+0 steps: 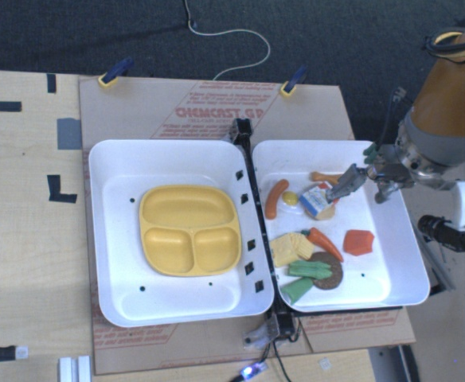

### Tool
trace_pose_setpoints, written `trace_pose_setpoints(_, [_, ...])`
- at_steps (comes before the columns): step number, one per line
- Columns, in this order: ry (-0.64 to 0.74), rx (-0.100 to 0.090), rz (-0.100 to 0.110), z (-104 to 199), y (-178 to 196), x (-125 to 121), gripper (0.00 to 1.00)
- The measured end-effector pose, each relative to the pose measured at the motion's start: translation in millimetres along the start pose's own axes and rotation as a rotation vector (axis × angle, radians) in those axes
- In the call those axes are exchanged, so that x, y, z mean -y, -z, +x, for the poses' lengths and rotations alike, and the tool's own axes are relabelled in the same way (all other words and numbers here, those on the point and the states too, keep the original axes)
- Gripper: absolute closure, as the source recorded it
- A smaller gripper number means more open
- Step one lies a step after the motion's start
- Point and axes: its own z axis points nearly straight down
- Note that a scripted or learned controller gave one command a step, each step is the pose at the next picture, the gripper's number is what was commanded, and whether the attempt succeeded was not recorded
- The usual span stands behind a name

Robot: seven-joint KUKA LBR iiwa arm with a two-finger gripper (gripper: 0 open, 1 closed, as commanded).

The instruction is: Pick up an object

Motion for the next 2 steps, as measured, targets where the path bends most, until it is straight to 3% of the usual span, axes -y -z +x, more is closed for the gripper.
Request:
trace_pose_setpoints(1, [0.003, 0.002, -0.011, 0.0, 5.2, -1.9, 0.0])
trace_pose_setpoints(2, [0.002, 0.001, -0.006, -5.5, -40.6, 1.0, 0.0])
